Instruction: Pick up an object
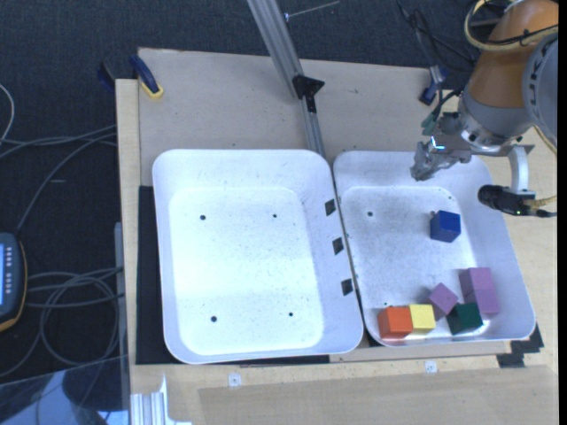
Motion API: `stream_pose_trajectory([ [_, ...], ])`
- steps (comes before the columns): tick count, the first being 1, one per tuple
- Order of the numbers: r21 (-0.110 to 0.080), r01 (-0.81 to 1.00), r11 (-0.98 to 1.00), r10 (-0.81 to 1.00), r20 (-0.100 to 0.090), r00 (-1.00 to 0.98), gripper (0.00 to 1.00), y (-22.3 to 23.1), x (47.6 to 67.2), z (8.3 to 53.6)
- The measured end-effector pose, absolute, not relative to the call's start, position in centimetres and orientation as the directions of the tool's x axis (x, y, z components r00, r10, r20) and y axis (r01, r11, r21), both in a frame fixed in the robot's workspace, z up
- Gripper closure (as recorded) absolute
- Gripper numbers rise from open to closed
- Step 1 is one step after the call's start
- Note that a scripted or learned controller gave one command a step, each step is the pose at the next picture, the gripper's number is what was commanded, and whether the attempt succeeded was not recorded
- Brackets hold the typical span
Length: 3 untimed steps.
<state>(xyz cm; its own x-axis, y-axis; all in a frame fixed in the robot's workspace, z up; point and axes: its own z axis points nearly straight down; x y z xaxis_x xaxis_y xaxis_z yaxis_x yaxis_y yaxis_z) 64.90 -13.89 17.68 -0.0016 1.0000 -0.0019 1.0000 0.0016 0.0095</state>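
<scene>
Well inside the right bin [505, 237], toward its upper right part, sits a blue block [446, 225], alone on the speckled white floor and apart from everything else. Down in the lower right corner of that bin a cluster of blocks is packed together: an orange block [396, 321] at the left, a yellow block [422, 317] touching it, a small purple block [443, 297] just above and right of the yellow one, a green block [464, 318] at the bin's lower rim, and a taller purple block [482, 289] standing just above the green one, close to the right wall.

Above the blue block, at the upper edge of the right bin, hangs the gripper [429, 168]. Nothing is between its fingers; it is apart from the blue block and from the cluster. Whether its fingers are spread or closed cannot be told at this size. The arm [505, 69] rises from it toward the upper right of the frame, with its orange band and grey body.

Left of all this lies the left bin [168, 237], its rim touching the right bin's along the middle, where three small dark clips sit. A grey metal bar [276, 34] runs from the top of the frame down to the place where the bins meet. Both bins rest on a tan bench [221, 104], and loose cables [53, 166] trail over the dark floor at the left of the frame.
</scene>
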Motion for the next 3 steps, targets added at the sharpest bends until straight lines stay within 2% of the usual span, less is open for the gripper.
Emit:
stream_pose_trajectory([
  [1,0.008,1.000,0.002,1.000,-0.001,-0.002,1.00,-13.9,65.1,22.1],
  [3,-0.003,1.000,0.006,1.000,0.003,-0.006,1.00,-4.2,62.9,23.3],
])
